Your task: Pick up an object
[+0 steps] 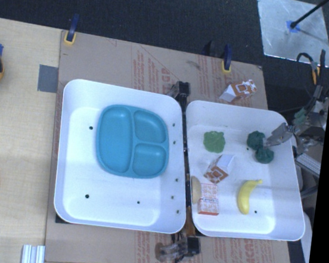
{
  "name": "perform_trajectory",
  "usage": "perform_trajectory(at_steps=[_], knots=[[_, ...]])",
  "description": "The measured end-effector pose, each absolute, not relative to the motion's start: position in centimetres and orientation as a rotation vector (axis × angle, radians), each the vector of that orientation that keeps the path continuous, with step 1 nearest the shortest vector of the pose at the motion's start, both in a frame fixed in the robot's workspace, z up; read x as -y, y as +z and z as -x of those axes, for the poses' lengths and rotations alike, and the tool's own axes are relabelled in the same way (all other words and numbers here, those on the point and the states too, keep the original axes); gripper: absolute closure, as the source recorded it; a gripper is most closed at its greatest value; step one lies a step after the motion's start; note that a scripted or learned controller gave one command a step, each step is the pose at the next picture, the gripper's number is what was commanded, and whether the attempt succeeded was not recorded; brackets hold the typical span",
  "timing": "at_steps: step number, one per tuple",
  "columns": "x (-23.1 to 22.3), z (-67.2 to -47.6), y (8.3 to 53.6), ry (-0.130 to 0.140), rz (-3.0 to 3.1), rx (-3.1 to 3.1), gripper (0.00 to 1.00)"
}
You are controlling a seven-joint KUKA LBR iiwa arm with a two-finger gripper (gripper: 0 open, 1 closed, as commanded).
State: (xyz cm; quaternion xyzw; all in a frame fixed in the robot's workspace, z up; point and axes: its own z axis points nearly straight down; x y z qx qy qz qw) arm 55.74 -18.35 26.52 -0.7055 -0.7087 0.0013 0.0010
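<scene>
You are at the start of this pick, as far as I can judge: nothing is lifted, and all the candidate objects lie flat on the floor of the right bin (272, 229). There are 5 clear ones there: a dark green broccoli-like piece (259, 145) near the far right corner, a lighter green lumpy item (214, 141) nearer the divider, a yellow banana (246, 195) toward the near side, and 2 small printed packets, one (219, 170) mid-bin and one (208, 198) close to the left wall. A pale oval object (195, 190) sits just beside that second packet, too indistinct to name. The left bin (71, 200) carries a blue divided plate (133, 141). The gripper (279, 136) enters from the right edge, low over the right bin's far right corner and just beside the dark green piece, which looks like the likeliest target. You cannot tell from this angle whether the pincer is spread or pressed together, nor whether it touches the piece. What is left is the whole grasp and the lift.
</scene>
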Motion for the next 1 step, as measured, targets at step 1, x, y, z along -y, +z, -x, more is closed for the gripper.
perform_trajectory(at_steps=[1], knots=[[16.89,-53.06,13.49,0.006,2.213,2.225,0.0]])
